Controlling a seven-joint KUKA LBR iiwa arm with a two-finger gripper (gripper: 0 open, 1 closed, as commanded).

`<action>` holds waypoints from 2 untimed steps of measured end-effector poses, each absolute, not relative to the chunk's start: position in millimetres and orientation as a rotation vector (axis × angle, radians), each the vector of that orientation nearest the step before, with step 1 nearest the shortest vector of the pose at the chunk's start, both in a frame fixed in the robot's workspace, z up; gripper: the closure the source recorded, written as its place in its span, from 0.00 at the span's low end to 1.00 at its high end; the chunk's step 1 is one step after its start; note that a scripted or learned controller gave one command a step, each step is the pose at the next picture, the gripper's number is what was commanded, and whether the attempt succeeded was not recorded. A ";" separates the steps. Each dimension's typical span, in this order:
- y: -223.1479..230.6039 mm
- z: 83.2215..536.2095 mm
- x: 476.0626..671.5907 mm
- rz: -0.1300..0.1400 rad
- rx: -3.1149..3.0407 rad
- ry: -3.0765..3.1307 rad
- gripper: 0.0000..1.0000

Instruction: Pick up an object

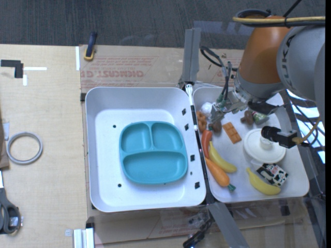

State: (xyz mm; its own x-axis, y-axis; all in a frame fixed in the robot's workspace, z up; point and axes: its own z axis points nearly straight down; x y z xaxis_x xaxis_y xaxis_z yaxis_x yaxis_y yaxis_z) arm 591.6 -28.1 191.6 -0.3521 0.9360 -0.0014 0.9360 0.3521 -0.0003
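Note:
My gripper (221, 110) reaches down into the back left part of the right bin (295, 190), below the arm's orange band. Its tip is over a small brown piece (215, 126), beside a small white item (207, 108). I see nothing lifted. Lying in this bin are an orange waffle piece (232, 133), a red pepper (207, 138), an orange carrot (217, 172), two bananas (221, 159) (262, 184), a white round lidded cup (262, 145) and a black-and-white cow toy (273, 174). Two small dark items (249, 119) sit near the arm's wrist.
The left bin (98, 138) holds a teal divided plate (153, 152). On the wooden bench to the left lie a grey tape ring (23, 148) and scissors (9, 218). Cables and a black fitting (276, 136) hang off the arm above the right bin.

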 end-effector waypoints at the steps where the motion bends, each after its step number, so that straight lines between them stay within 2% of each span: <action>1: -82.7 191.0 599.7 -0.004 1.903 2.499 1.00; 2: -101.8 90.9 526.3 -0.003 2.037 2.395 1.00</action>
